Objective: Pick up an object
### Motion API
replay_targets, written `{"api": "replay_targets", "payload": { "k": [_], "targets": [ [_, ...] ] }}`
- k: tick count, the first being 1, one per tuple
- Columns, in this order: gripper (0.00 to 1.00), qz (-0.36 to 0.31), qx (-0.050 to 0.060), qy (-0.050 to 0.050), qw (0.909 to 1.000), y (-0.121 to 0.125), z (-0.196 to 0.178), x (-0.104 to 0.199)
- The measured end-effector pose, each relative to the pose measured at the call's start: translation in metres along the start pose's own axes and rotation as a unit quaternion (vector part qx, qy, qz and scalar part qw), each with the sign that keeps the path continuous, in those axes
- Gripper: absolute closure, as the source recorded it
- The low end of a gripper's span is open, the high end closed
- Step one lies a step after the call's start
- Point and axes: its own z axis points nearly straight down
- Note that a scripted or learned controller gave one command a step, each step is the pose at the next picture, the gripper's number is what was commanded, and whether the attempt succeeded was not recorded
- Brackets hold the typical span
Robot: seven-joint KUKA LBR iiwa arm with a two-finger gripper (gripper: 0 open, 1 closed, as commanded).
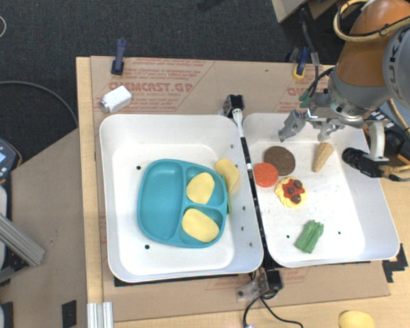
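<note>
My gripper (pixel 307 129) hangs over the back of the right bin (pixel 369 238), open, with nothing between its fingers. Just in front of it lie a brown round patty (pixel 280 159) and a beige bread wedge (pixel 322 156). Further forward are an orange-red disc (pixel 265 175), a yellow piece with red dots (pixel 292 191) and a green piece (pixel 309 236). The left bin (pixel 119 183) holds a blue divided tray (pixel 160 200) with two yellow pieces (pixel 200 187) on it. A third yellow piece (pixel 227 174) leans at the tray's right edge.
The bins' shared wall (pixel 249 183) runs between the yellow piece and the orange-red disc. A small white object (pixel 116 99) lies on the cardboard behind the left bin. Blue clamps (pixel 118 55) grip the board's back edge.
</note>
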Motion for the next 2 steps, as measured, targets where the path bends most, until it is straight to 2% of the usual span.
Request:
{"api": "replay_targets", "payload": {
  "k": [1, 2],
  "targets": [
    [0.0, -0.002, -0.009, 0.0, 1.0, -0.024, -0.156, 0.026],
    [0.0, -0.002, -0.011, 0.0, 0.9999, -0.077, -0.348, 0.059]
  ]
}}
